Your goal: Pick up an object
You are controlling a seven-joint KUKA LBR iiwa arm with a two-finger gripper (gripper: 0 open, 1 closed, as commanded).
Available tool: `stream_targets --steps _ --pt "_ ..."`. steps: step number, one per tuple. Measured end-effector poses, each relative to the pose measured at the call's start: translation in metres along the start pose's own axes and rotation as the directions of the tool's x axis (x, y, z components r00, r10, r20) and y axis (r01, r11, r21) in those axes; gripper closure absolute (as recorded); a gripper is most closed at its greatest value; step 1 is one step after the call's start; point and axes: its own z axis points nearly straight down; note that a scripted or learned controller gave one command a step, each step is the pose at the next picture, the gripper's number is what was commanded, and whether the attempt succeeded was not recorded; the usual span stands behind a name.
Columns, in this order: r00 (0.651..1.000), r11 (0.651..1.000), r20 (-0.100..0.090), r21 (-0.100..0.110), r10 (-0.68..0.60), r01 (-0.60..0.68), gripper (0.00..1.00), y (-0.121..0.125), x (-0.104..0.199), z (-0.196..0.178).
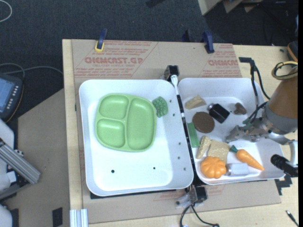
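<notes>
Floor (71, 13): was dark carpet.
Bench (142, 56): was a pale board with red print, clamped along its far edge.
Cable (38, 72): trailed on the floor at left.

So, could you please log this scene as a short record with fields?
left bin: green divided plate; green broccoli piece beside the plate's upper right edge
right bin: orange pumpkin, carrot, brown disc, black block, bread-like slices
arm: reaches in from the right
gripper: over the right bin, above the carrot
</notes>
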Motion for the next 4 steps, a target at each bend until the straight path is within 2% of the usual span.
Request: stream_targets --steps 1,4 --pt "1.000 1.000 0.003 -0.005 0.001 -0.001 1.00 0.001 -0.001 -0.013" --pt "1.000 1.000 0.006 -0.011 -0.001 0.001 1.00 0.005 0.000 -0.145"
